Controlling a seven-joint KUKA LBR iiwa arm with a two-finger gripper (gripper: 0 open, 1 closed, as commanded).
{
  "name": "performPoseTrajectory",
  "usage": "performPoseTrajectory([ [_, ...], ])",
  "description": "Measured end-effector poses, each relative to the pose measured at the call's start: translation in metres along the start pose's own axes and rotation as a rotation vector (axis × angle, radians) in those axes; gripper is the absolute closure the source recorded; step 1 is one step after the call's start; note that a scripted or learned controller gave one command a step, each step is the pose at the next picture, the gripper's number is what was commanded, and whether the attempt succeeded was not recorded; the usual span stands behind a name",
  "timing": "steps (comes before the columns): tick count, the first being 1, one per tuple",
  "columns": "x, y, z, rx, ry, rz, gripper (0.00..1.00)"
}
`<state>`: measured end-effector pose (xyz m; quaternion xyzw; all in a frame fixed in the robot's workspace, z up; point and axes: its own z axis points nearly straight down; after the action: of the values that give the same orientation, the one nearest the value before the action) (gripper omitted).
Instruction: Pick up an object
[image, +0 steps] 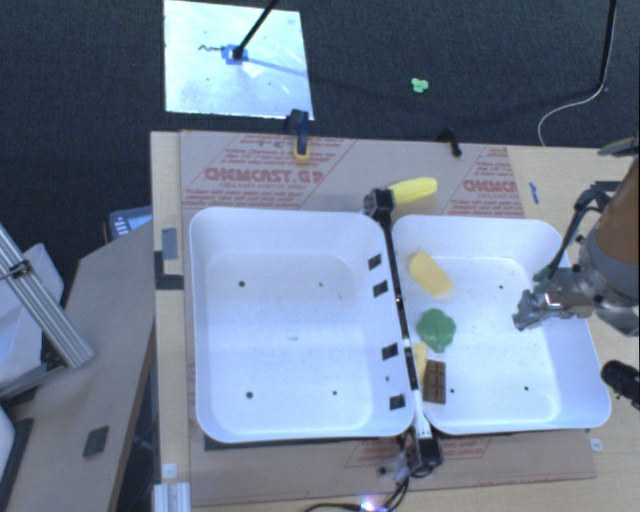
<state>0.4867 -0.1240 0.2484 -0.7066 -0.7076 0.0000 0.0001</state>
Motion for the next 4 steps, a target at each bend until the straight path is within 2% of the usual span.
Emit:
performPoseTrajectory([
  [1, 0.018, 0.0, 0.045, 0.002, 0.001, -0.003, 1.0],
  [2, 0.016, 0.002, -0.102, -0.02, -0.004, -0.004, 1.0],
  [3, 0.004, 0.0, -0.067, -0.001, -0.001, 0.001, 1.0],
  [4, 0.013, 0.0, -0.297, -0.023, -0.004, -0.005, 1.0],
])
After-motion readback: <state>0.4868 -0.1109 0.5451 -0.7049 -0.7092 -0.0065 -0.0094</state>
